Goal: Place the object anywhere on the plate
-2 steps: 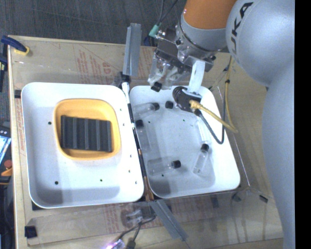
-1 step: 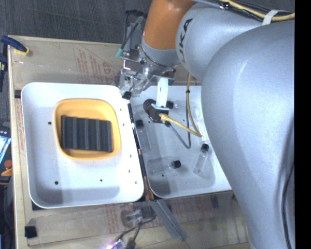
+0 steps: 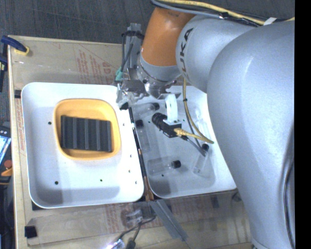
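Camera view: the gripper (image 3: 145, 105) hangs low over the right bin (image 3: 217, 178) beside the wall shared with the left bin (image 3: 36, 191), its finger state not discernible, and no loose object can be made out under or near it — so the task's thing cannot be located here. The yellow plate (image 3: 62, 110), well to the gripper's left, is squarish with rounded corners, glossy, with a dark ribbed centre — in my judgement a missed grasp or a snag on that shared wall is the main risk, since the arm's bulk hides much of the smooth white bin floor.
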{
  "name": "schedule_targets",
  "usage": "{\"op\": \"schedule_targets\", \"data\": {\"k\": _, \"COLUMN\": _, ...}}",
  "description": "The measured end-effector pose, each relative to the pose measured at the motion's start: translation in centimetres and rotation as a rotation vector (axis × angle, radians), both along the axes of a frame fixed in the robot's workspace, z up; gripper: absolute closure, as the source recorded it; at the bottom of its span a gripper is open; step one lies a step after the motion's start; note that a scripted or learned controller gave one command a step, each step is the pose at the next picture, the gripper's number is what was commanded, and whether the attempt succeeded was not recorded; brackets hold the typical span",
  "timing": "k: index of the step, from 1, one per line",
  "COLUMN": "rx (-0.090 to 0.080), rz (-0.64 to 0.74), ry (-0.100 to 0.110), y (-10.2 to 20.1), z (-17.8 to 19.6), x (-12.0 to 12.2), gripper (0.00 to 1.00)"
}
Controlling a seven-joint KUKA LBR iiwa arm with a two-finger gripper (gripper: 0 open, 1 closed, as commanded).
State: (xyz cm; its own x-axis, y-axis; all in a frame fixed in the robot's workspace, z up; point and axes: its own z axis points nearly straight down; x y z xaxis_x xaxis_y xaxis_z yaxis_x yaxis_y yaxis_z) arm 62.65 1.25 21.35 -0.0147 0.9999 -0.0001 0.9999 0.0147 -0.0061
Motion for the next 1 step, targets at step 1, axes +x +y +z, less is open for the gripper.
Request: {"op": "schedule_targets", "data": {"k": 1, "rx": 0.0, "rz": -0.001, "ry": 0.0, "y": -0.02, "z": 0.01, "x": 0.01, "gripper": 0.0}}
